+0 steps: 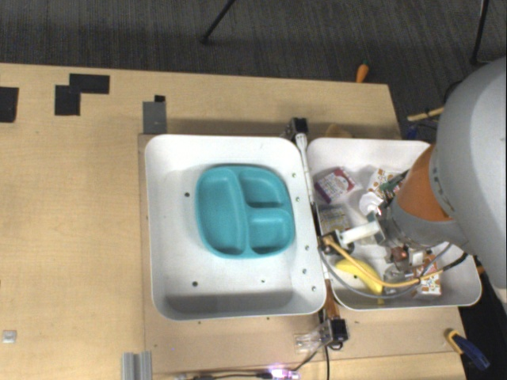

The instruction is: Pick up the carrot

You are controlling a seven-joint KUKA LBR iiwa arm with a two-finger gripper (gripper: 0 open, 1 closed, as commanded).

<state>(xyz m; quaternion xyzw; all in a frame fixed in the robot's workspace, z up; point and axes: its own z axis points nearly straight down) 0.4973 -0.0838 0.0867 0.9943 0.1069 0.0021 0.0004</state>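
A: Camera view first. Where are the jaws [394,253]?

B: Down inside the right bin [463,290], 1 of 2 white bins on the counter [71,236]. The grey arm [475,165] with its orange band [418,192] comes in from the right and covers much of that bin.

A: How far open are they, and do they have hold of anything?

B: I cannot tell. The wrist and loose cabling hide the tips, and nothing can be seen between them.

A: And the carrot?

B: I cannot pick out a carrot for certain. The things around the jaws are a yellow banana-like item [358,272] just below and to the left of them, a white cylinder [356,233] just to their left, and a purple packet [333,184] further up and to the left. All 3 lie in the right bin.

A: Anything farther from the jaws?

B: Well to the left of them, the left bin [170,291] holds a teal divided tray [243,210] with 3 compartments, lying flat near the middle. A small orange object [361,73] lies on the floor beyond the counter's far edge, well above the jaws.
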